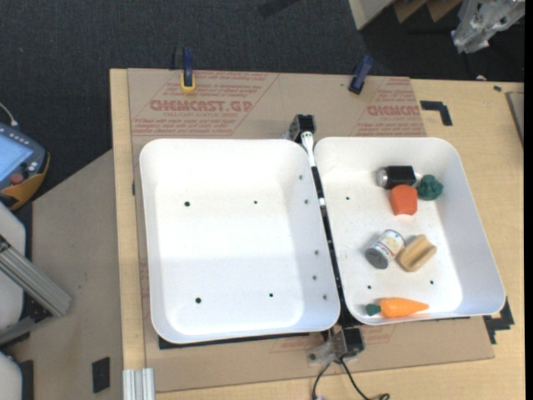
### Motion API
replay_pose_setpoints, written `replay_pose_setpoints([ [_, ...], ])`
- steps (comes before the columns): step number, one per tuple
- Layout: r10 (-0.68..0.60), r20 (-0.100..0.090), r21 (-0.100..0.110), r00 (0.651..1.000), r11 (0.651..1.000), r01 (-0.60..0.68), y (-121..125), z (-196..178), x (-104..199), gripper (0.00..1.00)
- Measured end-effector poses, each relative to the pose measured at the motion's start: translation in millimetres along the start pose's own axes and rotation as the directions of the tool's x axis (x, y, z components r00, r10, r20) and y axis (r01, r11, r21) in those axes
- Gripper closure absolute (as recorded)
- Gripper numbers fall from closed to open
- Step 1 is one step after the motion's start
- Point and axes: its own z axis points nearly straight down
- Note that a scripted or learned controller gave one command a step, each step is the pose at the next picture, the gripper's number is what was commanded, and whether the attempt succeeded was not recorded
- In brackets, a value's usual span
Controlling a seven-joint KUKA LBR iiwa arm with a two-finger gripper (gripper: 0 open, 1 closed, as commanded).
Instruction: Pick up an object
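Closest to the lens, at the near rim of the right white plastic bin [466,223], lies an orange toy carrot with a small green top [400,308]. Its long axis runs almost left to right, along that rim, with the green end to the left. A little farther in there is a short silver metal can [384,249] lying on its side, and touching it on the right a tan bread-shaped block [416,253], set at a slant. Farther still are an orange-red block [404,200], a black cylinder-like piece [396,176] just behind it, and a dark green lumpy toy [430,187] beside them on the right. The left white plastic bin [166,223] sits just beside the right one on the brown cardboard-covered bench [250,98].

At the top right corner, well apart from the bins, a grey metallic part [487,11] can be seen, which I judge to be the gripper. I cannot tell if its two parts stand apart or together, and nothing is seen between them.

All the candidate objects lie from it toward the near side and a little left. In my judgement no pick has begun. The back group is nearest to it; the carrot is farthest, but it lies free of its neighbours.
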Motion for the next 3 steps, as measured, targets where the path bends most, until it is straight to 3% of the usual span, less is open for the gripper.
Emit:
replay_pose_setpoints([
  [3, -0.002, 0.005, -0.014, 1.0, 1.0, 0.002, 2, -32, 1, 1.0],
])
